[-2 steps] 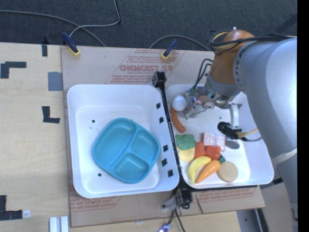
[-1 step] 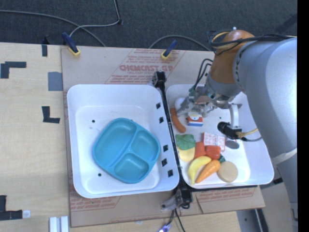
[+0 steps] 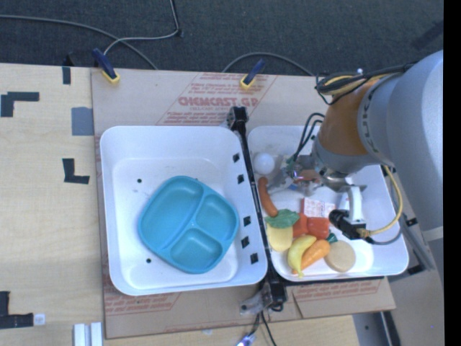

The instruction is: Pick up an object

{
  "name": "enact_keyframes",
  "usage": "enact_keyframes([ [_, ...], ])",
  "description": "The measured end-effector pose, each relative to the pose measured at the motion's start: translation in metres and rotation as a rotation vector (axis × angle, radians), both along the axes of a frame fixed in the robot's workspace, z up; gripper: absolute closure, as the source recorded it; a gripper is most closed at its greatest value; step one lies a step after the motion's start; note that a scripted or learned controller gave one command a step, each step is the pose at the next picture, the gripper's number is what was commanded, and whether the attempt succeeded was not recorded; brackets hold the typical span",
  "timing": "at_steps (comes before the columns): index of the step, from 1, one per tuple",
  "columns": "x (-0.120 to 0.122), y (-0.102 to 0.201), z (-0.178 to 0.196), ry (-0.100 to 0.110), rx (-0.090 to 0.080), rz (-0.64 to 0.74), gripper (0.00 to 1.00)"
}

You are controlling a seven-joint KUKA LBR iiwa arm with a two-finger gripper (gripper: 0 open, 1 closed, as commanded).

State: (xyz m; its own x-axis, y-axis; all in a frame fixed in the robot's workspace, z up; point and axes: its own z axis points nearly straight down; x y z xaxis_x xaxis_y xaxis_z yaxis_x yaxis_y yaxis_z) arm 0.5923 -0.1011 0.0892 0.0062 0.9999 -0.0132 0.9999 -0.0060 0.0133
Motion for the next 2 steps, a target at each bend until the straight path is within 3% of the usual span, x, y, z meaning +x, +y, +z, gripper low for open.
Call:
enact_keyframes([
  [1, 0.0376, -0.0007, -0.0026, 0.009, 0.002, 0.002, 0.0],
  [2, 0.0371, 0.004, 0.0061, 0.014, 0.01, 0.006, 1.0],
])
